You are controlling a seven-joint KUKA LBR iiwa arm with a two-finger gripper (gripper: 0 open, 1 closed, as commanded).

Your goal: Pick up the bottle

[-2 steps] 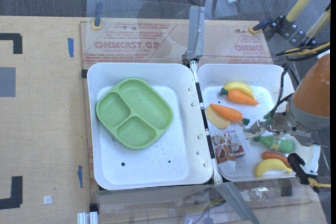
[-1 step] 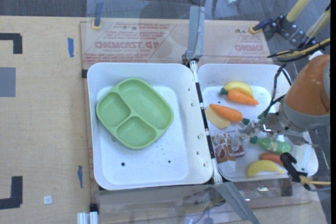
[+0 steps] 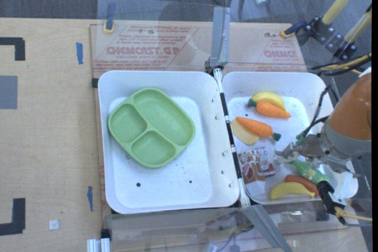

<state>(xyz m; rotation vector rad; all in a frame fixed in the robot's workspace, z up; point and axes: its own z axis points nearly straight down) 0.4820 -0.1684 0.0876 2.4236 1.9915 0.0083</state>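
Note:
The bottle is small and green, and it lies tilted in the front right part of the right bin. My gripper hangs low over that bin, right at the bottle's upper left end. The grey wrist and the orange band reach in from the right and cover part of the bin's right side. Whether the gripper touches the bottle is hidden by the wrist hardware.
Close to the bottle lie a red pepper and a yellow banana. Also in the right bin are a snack packet, two carrots and a yellow fruit. A green divided plate lies in the left bin.

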